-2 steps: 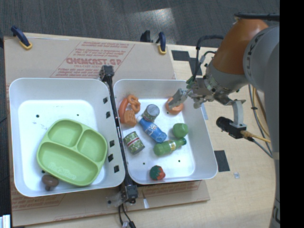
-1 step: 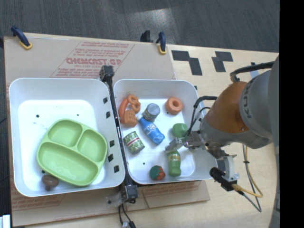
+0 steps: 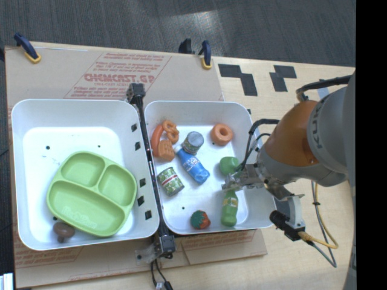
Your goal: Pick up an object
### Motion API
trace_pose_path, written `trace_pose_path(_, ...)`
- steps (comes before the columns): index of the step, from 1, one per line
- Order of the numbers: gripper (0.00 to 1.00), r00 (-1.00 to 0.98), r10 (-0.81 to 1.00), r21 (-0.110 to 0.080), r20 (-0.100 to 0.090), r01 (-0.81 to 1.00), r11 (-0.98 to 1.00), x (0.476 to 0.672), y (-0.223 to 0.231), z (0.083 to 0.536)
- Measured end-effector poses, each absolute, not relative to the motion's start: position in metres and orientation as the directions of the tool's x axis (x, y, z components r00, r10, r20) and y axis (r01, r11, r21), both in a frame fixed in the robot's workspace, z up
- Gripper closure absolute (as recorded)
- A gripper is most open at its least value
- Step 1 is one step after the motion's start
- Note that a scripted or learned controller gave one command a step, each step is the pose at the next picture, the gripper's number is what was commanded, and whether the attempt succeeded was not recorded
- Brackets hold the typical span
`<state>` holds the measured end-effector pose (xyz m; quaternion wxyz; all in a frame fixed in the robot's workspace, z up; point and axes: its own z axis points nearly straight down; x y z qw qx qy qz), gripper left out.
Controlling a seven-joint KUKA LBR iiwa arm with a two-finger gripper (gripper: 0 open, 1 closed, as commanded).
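The right bin (image 3: 181, 110) holds several small items. Among them are an orange donut (image 3: 222, 134), a grey can (image 3: 193, 142), a blue bottle (image 3: 192, 165), a green-labelled can (image 3: 170, 180) and an orange pretzel-shaped toy (image 3: 163, 139). There is also a red and green fruit (image 3: 200, 220). My gripper (image 3: 234, 183) is low over the bin's right side. It sits between a round green item (image 3: 227, 164) and a green bottle (image 3: 229, 210), just above the bottle's top. The wrist hides what lies under it.
The left bin (image 3: 36, 116) holds a green divided plate (image 3: 92, 192) and a small brown item (image 3: 63, 229) at its front corner. The arm's orange band (image 3: 290, 144) hangs over the right bin's right wall. Clamps hold the cardboard sheet behind the bins.
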<state>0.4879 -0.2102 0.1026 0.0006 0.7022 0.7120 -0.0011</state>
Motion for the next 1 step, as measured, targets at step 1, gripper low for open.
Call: trace_pose_path(1, 1.00, -0.019, 1.000, -0.001, -0.004, 1.000, 0.019, 0.4888, -0.2103, 0.1129)
